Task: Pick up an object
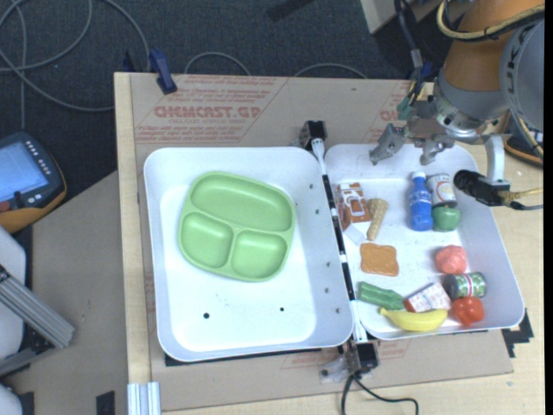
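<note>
- The gripper (412, 150) is hanging over the far edge of the right bin (505, 271), in the upper right of the frame, with its two fingers spread apart and nothing between them.
- The arm (484, 50) is reaching in from the upper right corner, its orange band showing above the wrist.
- A blue bottle (420, 202) is lying just below the gripper, beside a small jar (442, 188) and a green ball (447, 219).
- A snack packet (352, 204), a breadstick (377, 219) and a slice of toast (379, 259) are sitting towards the bin's left side.
- A banana (416, 320), a tomato (467, 310), a can (465, 285) and a pink ball (450, 258) are crowding the lower right.
- A green divided plate (236, 225) is resting in the left bin (173, 318).
</note>
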`<act>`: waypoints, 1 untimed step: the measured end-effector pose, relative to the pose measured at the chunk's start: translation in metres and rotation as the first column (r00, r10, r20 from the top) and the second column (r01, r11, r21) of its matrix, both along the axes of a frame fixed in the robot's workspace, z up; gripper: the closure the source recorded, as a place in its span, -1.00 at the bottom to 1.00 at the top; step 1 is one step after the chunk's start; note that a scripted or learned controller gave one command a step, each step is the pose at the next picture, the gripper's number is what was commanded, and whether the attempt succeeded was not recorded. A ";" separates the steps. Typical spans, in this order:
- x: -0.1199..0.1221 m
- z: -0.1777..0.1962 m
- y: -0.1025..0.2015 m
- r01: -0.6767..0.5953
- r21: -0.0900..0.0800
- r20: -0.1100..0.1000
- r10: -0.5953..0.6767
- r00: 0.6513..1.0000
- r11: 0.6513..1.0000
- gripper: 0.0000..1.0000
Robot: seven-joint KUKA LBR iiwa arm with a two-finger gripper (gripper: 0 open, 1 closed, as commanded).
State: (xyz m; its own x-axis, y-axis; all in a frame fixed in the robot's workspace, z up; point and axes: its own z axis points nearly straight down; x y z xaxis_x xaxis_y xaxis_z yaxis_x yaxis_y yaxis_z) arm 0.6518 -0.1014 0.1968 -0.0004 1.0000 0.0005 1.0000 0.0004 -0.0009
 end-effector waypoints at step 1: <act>0.014 -0.056 -0.069 0.002 -0.002 0.000 -0.002 1.000 1.000 -1.00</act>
State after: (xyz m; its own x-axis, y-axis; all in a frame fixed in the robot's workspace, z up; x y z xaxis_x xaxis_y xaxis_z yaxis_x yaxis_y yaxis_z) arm 0.6655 -0.1705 0.1407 0.0019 1.0000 -0.0017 1.0000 -0.0019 -0.0013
